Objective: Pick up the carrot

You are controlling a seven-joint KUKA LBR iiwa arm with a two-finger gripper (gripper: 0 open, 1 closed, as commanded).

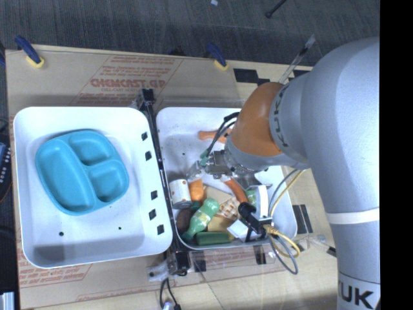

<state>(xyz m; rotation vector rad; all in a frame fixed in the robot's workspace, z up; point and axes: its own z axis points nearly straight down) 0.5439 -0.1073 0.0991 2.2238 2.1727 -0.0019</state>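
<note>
The carrot (236, 189) lay in the right bin (169, 129), just below the tool (219, 168), its long axis slanting down and to the right from there. Whether the tool gripped anything could not be told; the wrist covered it.

**One fixed overhead view, slanted down**

The bench (97, 76) is seen from above at a slant, from moderately near. Both white bins are taken in: the left bin (26, 192) whole, the right bin (174, 118) partly covered by the arm (335, 108) entering from the right.
</note>
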